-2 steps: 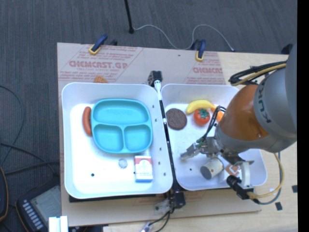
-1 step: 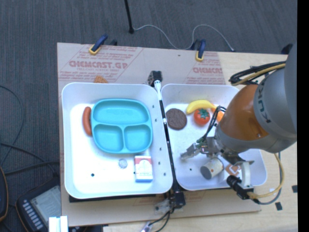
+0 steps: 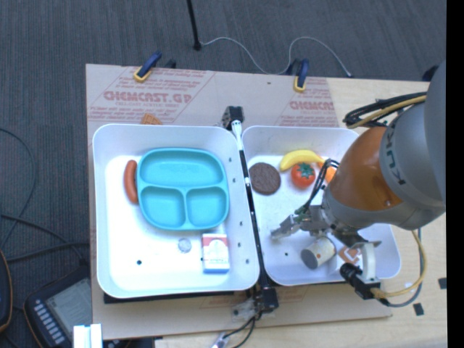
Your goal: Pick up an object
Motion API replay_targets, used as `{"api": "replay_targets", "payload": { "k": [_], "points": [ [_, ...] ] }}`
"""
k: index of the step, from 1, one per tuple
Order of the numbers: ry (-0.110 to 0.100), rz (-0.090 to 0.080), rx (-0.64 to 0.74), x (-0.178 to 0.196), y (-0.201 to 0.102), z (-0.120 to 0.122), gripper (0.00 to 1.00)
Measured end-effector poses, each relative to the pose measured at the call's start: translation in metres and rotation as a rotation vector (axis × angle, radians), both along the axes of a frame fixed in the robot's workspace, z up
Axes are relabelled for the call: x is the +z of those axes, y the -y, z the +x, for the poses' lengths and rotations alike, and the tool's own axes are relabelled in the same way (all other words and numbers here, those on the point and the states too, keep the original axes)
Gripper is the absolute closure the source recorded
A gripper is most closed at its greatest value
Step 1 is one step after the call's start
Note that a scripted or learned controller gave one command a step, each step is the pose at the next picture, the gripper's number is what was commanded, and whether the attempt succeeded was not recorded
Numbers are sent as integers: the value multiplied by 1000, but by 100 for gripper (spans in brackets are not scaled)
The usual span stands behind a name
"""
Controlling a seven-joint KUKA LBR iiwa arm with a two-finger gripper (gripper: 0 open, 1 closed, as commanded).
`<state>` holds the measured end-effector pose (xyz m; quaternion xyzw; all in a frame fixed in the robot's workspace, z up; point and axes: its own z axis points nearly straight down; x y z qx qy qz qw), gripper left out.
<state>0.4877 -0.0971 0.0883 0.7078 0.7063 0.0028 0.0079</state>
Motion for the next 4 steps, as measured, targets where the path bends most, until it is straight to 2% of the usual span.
{"api": "replay_targets", "payload": {
  "k": [3, 4],
  "points": [
    [-3, 5, 4, 0, 2, 0, 0],
    [-1, 1, 1, 0, 0, 0, 0]
  ]
}}
